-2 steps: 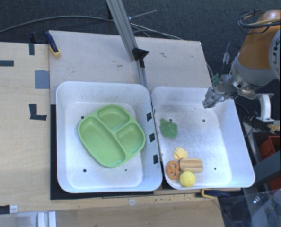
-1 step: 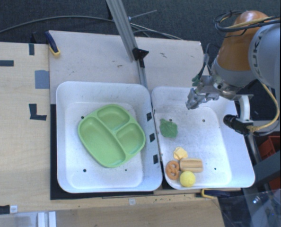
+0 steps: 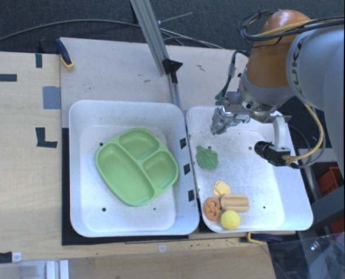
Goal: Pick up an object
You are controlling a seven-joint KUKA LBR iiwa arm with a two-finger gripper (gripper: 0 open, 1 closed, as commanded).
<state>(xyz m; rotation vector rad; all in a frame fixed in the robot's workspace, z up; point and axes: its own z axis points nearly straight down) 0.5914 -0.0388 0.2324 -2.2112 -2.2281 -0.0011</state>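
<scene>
In the right bin [image 3: 288,211] lie a green leafy piece [image 3: 207,157], a small yellow chunk [image 3: 221,188], a tan bread roll [image 3: 235,202], an orange pretzel-like ring [image 3: 211,208] and a yellow ball [image 3: 230,220]. My gripper [image 3: 220,122] hangs over the bin's back left part, behind and slightly right of the green leafy piece, with a gap between them. I see nothing between its fingers.
The left bin [image 3: 79,156] holds a green divided plate [image 3: 137,165]. A slanted metal pole [image 3: 152,31] rises behind the bins' shared wall. A black fitting with yellow cable [image 3: 273,153] hangs off the arm above the right bin.
</scene>
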